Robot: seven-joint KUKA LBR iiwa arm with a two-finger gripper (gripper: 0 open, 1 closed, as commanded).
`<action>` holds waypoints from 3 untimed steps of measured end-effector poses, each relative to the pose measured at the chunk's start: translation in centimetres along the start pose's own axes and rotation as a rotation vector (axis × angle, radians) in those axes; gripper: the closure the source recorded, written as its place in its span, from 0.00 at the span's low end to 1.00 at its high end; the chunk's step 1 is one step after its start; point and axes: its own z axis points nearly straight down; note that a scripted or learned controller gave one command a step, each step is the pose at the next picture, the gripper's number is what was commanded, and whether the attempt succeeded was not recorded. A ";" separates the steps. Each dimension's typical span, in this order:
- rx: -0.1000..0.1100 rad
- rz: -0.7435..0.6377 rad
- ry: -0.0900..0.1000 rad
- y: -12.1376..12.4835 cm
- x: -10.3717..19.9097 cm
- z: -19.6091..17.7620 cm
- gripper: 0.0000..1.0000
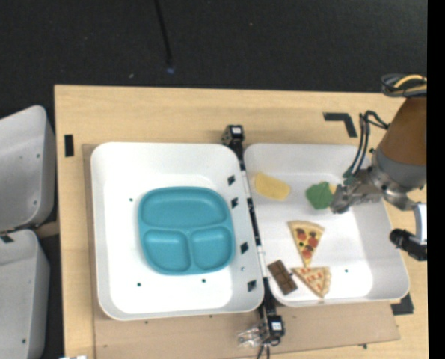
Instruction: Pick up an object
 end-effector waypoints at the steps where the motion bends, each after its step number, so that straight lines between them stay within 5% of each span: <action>1: -0.003 -0.010 0.000 0.9 -0.2 -6.2 1.00; 3: 0.001 -0.013 0.001 1.4 -0.2 -13.2 1.00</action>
